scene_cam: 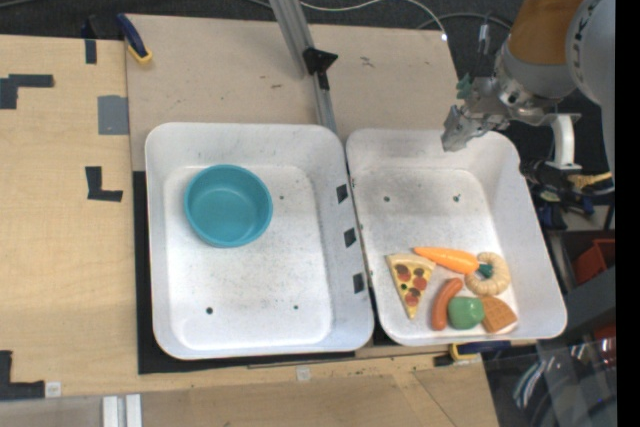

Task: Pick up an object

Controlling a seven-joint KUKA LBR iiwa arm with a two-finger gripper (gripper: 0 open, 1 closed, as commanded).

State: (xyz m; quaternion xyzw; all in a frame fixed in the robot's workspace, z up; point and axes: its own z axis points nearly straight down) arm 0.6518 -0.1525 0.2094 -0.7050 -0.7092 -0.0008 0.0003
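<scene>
- Two shallow white bins sit side by side on the worktop [220, 80], the left bin [160, 215] touching the right bin [520, 215] along their inner edges.
- Inside the left bin, a teal bowl [228, 205] stands upright in the upper left part.
- Toy foods cluster in the right bin's lower right corner: a pizza slice [409, 281], an orange carrot [446, 259] just above it, a red sausage [444, 303], a green piece [465, 312], a bagel-like ring [489, 274] and a brown wedge [499, 316], all packed close or touching.
- At the right bin's upper right rim hangs the end effector [458, 135], well apart from the food cluster.
- Whether its grasping parts are spread or closed cannot be told; nothing is visibly held by it.
- Behind it, the grey arm with its orange band [550, 10] reaches in from the right.
- A slanted metal pole [285, 0] crosses the top of the worktop, ending near the gap between the bins.
</scene>
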